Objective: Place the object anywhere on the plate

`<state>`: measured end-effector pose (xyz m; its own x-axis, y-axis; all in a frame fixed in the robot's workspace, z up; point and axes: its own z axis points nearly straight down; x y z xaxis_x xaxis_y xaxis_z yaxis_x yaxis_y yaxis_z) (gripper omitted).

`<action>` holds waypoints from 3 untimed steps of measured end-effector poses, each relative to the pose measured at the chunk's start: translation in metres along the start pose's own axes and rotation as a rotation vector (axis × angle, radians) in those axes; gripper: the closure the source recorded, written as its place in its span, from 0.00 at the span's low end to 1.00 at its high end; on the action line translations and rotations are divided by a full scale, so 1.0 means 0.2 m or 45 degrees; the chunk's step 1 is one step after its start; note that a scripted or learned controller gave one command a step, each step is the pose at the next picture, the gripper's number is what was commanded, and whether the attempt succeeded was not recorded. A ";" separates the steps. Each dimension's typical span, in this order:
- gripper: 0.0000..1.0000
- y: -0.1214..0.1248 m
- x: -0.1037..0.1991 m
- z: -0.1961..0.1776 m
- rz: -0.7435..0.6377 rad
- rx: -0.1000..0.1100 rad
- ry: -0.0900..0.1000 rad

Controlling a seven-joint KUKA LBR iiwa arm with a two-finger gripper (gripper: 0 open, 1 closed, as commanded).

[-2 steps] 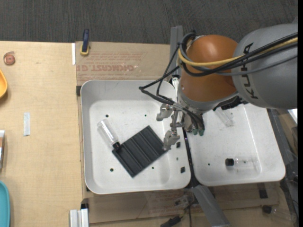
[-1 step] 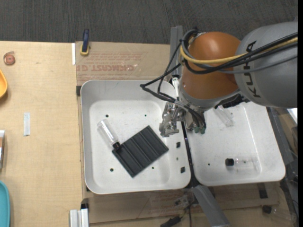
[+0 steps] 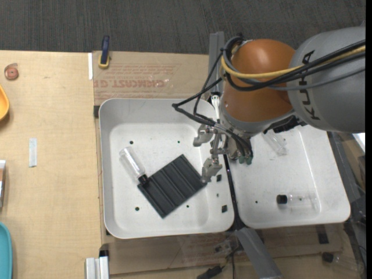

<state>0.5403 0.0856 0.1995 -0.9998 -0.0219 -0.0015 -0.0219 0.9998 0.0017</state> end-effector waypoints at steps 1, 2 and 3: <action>1.00 0.00 -0.01 -0.04 0.005 -0.002 -0.002; 0.00 0.00 -0.01 -0.04 0.005 -0.001 -0.002; 0.00 0.37 -0.37 -0.22 -0.329 0.000 -0.004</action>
<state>0.6119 0.1603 0.2436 -0.9610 -0.2764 -0.0052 -0.2764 0.9611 0.0008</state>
